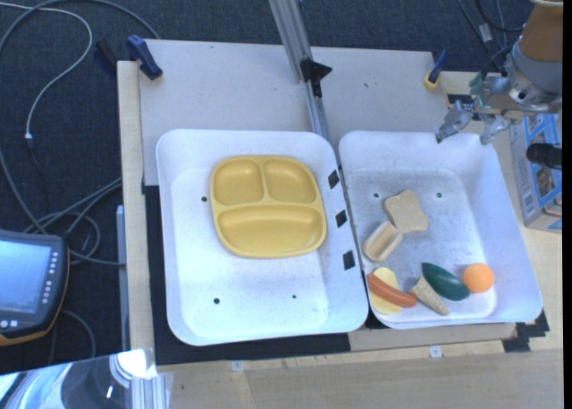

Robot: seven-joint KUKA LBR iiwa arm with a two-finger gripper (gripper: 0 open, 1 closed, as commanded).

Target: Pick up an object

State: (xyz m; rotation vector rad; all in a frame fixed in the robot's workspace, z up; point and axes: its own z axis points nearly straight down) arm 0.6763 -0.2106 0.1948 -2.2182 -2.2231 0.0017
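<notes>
Bench surface (223, 86) carries two white bins. Right bin (500, 184): hot dog (391, 290), green piece (445, 280), orange (478, 277), bread slices (407, 212). Left bin (179, 220): yellow tray (266, 205). Gripper (467, 130), fingers spread, empty, at right bin's far rim

Arm: we reach in from the right, wrist high.
Tool (466, 129): fingers spread apart, holding nothing.
</notes>
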